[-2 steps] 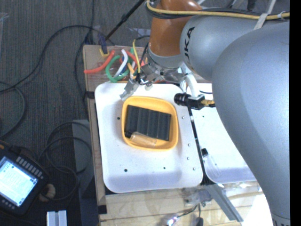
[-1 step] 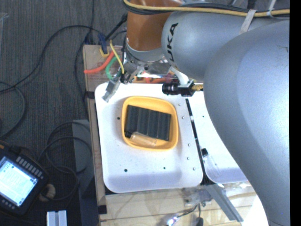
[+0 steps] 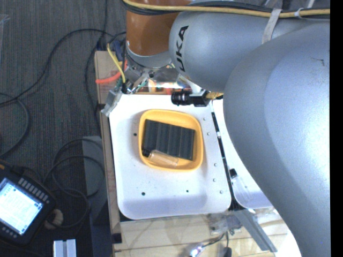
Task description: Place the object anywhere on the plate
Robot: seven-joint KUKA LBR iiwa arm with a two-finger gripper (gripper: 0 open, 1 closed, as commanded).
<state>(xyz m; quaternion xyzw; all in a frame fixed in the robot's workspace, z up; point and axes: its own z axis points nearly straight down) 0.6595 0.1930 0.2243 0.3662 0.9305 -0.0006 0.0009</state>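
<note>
a: what's lying around the plate point(image 3: 143, 143)?

b: the yellow plate sits in the left bin point(image 3: 161, 202), toward its far half. a dark ribbed pad point(image 3: 169, 138) lies inside the plate, and the object point(image 3: 163, 157), a small pale cylinder, rests on the plate's near edge, touching the pad's near side. so it's on the plate now.

a: anything in the way?

b: the arm point(image 3: 257, 52) covers most of the right bin point(image 3: 249, 197); just a near sliver of it shows. a black fitting point(image 3: 185, 97) sits at the far edge between the bins.

a: and the surroundings?

b: the bins rest on a wooden tabletop point(image 3: 161, 234). left of it is dark carpet point(image 3: 48, 63) with black cables point(image 3: 32, 90) looping across. a handheld screen point(image 3: 19, 205) glows at the near left.

a: the arm's pose?

b: it comes in from the right, big grey body over the right bin, orange band point(image 3: 147, 20) at the far side above the left bin's far edge. the pincer point(image 3: 126, 87) hangs beyond the bin's far left corner, well apart from the plate. i can't tell how it's set.
</note>
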